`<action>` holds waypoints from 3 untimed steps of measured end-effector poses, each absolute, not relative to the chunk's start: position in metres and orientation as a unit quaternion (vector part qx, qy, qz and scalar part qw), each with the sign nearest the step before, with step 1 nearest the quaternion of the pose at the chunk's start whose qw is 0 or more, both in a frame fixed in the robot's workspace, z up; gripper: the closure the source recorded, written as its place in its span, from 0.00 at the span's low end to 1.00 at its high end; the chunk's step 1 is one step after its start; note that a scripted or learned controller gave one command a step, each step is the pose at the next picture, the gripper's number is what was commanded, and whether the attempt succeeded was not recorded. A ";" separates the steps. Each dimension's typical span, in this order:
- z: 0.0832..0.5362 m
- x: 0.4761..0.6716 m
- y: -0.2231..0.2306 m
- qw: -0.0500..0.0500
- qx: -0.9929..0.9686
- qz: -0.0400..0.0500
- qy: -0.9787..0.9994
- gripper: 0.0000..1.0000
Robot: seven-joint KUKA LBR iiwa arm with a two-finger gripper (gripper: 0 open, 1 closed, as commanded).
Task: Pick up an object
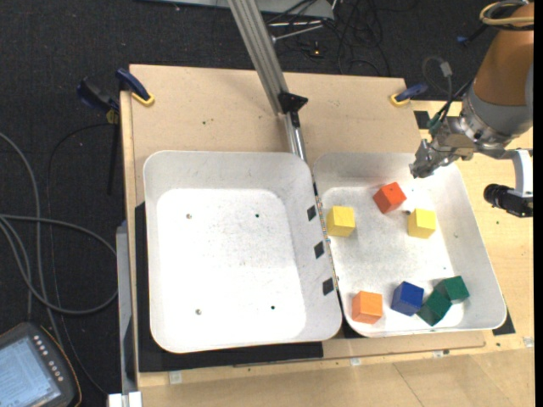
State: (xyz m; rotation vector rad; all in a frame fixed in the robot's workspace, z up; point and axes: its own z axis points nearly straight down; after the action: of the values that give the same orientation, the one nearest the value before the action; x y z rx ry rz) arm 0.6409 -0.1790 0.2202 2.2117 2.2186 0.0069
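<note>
Status: the pick is not yet made. The gripper [422, 170] hangs over the upper right part of the right bin [475, 253], its tip above bare bin floor near the far rim. Nothing is seen between the fingers; whether they stand open or closed cannot be told from this slanted view, since the tip is small and dark against the wrist.

Objects available, all lying in the right bin:
- a red-orange cube [390, 197], nearest the gripper, just below and to the left of the tip, apart from it;
- a yellow cube [422, 222] near the red-orange one, lower and slightly right;
- a second yellow cube [341, 220] close to the bin's left wall;
- an orange cube [366, 306] near the front edge;
- a blue cube [408, 298] beside it, and two green cubes [445, 298] touching or nearly touching each other at the front right corner.

The left bin [161, 227] carries no cubes. Both bins sit on the counter [221, 117].

Judgement: the arm is in the approach stage. Remaining work is the whole grasp: settle over one cube, descend, close on it, lift. The red-orange cube appears the likeliest target by nearness. The clustered green and blue cubes would be harder to take cleanly.
</note>
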 end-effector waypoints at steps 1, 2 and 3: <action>0.218 0.642 -0.179 0.002 0.706 0.000 0.708 1.00; 0.216 0.650 -0.117 0.000 0.704 0.001 0.710 1.00; 0.216 0.645 -0.055 -0.001 0.704 0.001 0.710 1.00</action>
State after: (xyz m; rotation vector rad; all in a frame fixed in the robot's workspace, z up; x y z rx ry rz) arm 0.6450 -0.0546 0.2158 2.2131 2.2329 0.0016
